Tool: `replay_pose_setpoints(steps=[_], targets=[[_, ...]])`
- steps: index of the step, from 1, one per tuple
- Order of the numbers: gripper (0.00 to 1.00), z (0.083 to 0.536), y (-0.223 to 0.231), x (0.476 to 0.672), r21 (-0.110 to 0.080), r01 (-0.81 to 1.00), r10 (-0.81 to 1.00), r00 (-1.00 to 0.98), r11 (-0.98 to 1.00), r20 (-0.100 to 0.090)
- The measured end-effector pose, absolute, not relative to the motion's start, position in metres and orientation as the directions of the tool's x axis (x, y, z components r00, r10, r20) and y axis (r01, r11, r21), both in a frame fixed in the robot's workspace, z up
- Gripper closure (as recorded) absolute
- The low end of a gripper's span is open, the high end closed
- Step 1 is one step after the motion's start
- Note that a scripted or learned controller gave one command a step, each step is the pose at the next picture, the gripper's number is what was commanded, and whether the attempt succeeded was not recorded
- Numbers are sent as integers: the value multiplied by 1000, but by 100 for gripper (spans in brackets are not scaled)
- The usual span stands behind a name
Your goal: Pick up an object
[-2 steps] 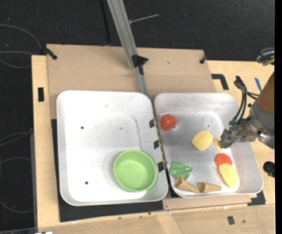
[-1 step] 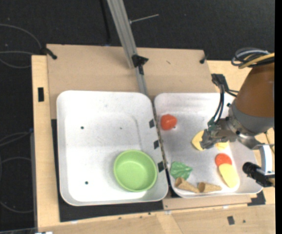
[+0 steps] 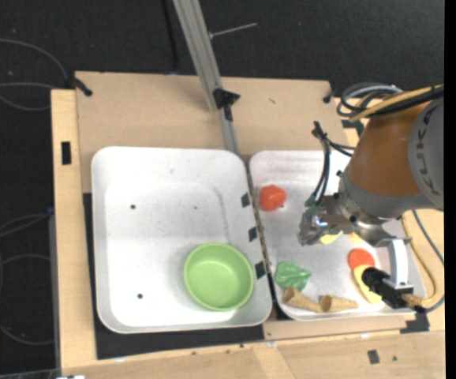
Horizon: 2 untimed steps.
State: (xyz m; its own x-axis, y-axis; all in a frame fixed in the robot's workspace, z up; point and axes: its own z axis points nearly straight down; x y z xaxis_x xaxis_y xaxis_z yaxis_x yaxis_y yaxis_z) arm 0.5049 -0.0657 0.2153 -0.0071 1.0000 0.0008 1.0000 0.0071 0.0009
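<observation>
Objects lie unpicked in the right bin, lower right of frame; the gripper hovers mid-bin, its opening impossible to judge, nothing visibly held; next comes descent onto one piece

Chunky arm — wide orange band over a grey wrist, part of a dark letter marking on the grey shell, black cables looping alongside, metal gripper at the tip.
</observation>
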Motion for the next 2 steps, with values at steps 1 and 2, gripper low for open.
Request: replay_pose_setpoints(steps=[1,2], targets=[[100,232,-16,507,4,1000,1000,-9,9,2],[100,226,32,509,0,1000,1000,-8,8,1]])
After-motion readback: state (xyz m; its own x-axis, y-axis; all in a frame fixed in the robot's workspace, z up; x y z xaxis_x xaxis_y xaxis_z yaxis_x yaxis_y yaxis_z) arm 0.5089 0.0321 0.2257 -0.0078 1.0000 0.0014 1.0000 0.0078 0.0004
